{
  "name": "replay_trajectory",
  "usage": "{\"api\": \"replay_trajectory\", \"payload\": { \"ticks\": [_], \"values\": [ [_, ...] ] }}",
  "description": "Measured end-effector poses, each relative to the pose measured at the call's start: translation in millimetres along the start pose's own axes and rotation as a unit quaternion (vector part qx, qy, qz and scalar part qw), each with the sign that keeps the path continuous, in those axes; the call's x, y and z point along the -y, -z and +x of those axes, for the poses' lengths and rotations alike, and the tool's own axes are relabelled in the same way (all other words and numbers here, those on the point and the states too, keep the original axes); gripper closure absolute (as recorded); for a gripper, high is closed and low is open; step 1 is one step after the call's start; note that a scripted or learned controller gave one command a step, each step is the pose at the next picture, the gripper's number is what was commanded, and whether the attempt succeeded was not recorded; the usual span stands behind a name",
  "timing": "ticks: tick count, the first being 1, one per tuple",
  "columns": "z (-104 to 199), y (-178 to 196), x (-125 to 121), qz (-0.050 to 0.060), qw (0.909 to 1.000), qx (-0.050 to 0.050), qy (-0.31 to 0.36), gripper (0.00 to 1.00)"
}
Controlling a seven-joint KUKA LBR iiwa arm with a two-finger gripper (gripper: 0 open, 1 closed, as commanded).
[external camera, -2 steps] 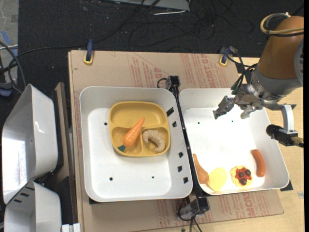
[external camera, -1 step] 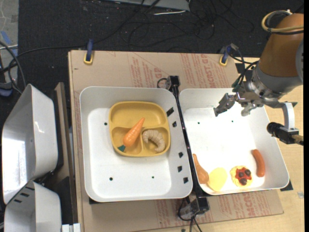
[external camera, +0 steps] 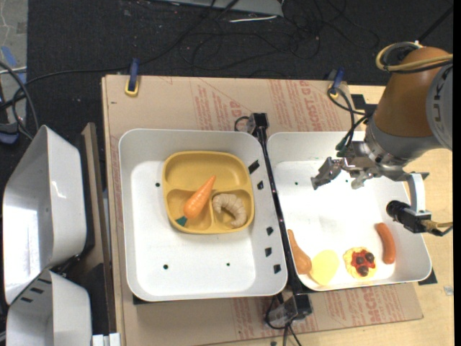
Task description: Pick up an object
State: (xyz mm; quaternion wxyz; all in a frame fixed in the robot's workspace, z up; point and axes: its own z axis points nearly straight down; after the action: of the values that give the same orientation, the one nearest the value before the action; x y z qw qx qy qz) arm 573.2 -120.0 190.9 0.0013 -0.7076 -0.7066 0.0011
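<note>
My gripper (external camera: 338,178) hangs over the upper middle of the right bin (external camera: 302,150), open, with nothing between its fingers. Along that bin's front edge lie an orange drumstick-shaped piece (external camera: 298,254), a pale yellow disc (external camera: 324,266), a small round tart with red and dark topping (external camera: 360,262) and a red-orange sausage (external camera: 387,242). All of them sit well below and apart from the gripper. In the left bin (external camera: 144,265) a yellow divided plate (external camera: 176,168) holds a carrot (external camera: 199,197) and a pale shrimp (external camera: 231,208).
The grey and orange arm (external camera: 410,103) covers the right bin's upper right corner. A black fitting (external camera: 407,217) sticks in at the bin's right side. Black clips line the divider (external camera: 268,193) between the bins. White containers (external camera: 39,207) stand at far left.
</note>
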Motion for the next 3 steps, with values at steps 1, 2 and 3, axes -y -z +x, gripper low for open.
{"api": "replay_trajectory", "payload": {
  "ticks": [1,2,3],
  "values": [
    [-6,-46,3,0.0,1.0,0.0,0.0,0.0],
    [-6,-100,3,0.001,1.0,0.0,0.0,0.0],
    [-6,-86,2,-0.002,1.0,0.0,-0.001,1.0]
  ]
}}
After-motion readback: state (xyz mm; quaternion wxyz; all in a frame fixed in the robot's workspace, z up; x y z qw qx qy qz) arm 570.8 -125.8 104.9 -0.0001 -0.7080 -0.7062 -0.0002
